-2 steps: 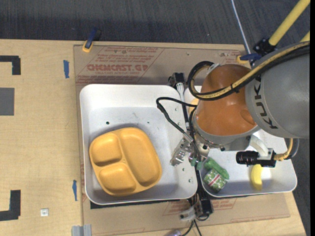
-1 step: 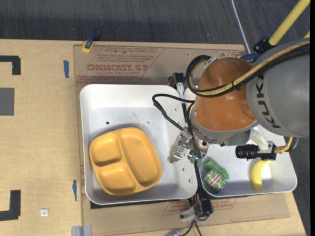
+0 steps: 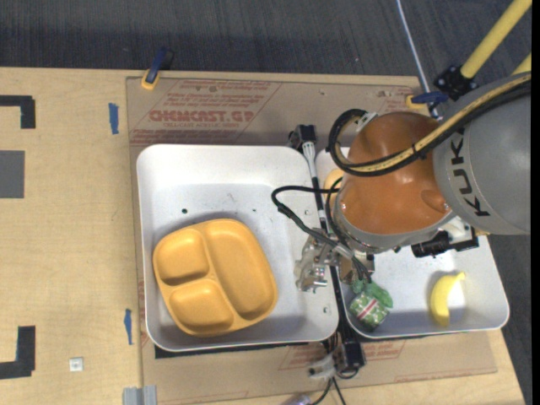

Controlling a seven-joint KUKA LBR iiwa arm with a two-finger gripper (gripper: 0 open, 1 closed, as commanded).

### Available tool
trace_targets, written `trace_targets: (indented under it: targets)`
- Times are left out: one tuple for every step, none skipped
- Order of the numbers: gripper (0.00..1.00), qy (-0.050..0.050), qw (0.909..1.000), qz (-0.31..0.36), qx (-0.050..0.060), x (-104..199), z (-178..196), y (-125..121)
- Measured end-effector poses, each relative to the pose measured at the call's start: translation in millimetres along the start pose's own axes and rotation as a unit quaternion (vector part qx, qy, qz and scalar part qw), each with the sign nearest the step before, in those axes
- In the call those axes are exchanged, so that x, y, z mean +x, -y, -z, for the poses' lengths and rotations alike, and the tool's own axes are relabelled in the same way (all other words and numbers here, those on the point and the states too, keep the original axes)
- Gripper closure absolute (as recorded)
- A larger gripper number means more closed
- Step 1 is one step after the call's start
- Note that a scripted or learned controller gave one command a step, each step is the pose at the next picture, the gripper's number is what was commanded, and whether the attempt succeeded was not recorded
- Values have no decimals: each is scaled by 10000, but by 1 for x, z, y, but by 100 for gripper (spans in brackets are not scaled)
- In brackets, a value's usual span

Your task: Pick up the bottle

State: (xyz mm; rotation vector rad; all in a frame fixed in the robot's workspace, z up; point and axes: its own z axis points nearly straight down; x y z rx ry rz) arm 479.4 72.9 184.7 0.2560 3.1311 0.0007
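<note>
two white bins [image 3: 211,163] on your desk; end effector [image 3: 316,268] grip state unclear, hanging beside the green bottle [image 3: 369,304], not lifted yet.

Robotics lab test cell, not a home or shop: a grey KUKA arm [image 3: 489,171] with an orange band [image 3: 390,175], looped with black and yellow cables, reaches over a desk [image 3: 59,226] of plain board. Two shallow white bins [image 3: 219,163] sit side by side on a cardboard sheet [image 3: 202,112] printed in red lettering, with blue tape tabs [image 3: 113,118] and black corner marks [image 3: 21,112] set on the desk. Dark carpet floor [image 3: 211,15] beyond; a small clamp [image 3: 155,67] grips the cardboard edge.
</note>
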Motion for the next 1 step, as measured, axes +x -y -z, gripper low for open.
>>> trace_targets:
  targets:
    - [100,27,9993,375,-8,0,23,-8]
